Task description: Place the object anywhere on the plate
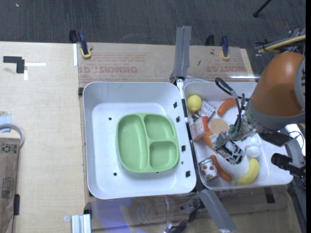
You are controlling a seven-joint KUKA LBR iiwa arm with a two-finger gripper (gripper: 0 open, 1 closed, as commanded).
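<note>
plate (147, 142) well left of gripper (228, 147)

Blue clamps (82, 43) on cardboard (146, 62); brown bag (8, 178) at left

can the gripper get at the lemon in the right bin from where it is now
Probably yes. The lemon lies uncovered at the right bin's far left corner, nothing on top. The gripper hovers over the clutter nearer the banana; the bin walls beside the lemon may crowd it.
</note>
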